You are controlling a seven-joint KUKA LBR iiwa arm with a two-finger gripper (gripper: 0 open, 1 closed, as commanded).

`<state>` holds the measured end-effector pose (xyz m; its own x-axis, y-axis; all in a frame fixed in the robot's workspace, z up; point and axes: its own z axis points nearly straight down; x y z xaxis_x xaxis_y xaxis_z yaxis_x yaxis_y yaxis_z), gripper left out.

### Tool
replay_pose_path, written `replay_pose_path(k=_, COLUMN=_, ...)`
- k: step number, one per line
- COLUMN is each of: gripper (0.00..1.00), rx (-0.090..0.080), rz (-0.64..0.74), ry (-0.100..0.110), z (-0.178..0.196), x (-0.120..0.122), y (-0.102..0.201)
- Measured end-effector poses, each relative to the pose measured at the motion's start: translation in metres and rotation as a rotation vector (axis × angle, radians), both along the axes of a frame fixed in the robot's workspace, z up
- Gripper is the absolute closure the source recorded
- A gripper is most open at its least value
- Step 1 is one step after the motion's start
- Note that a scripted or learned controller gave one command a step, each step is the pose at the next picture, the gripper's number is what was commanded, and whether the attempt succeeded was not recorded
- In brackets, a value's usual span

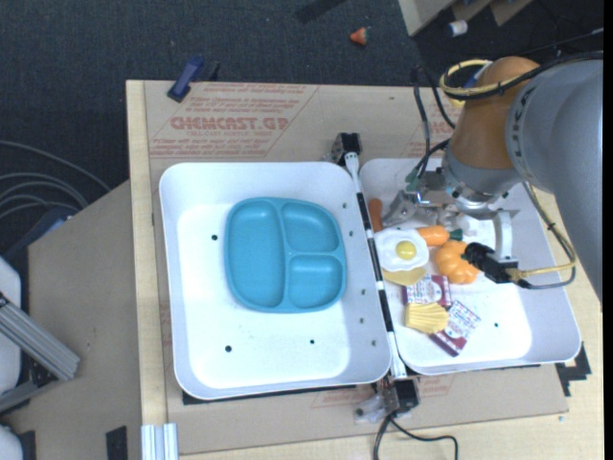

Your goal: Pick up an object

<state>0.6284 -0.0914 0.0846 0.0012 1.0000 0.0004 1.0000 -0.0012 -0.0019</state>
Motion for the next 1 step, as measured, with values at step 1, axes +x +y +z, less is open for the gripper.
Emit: replay_pose_path(k=1, gripper=0.0, rx=0.0, rz=0.001, ry=-0.002, z=0.0003, x=0.0339, y=-0.0012)
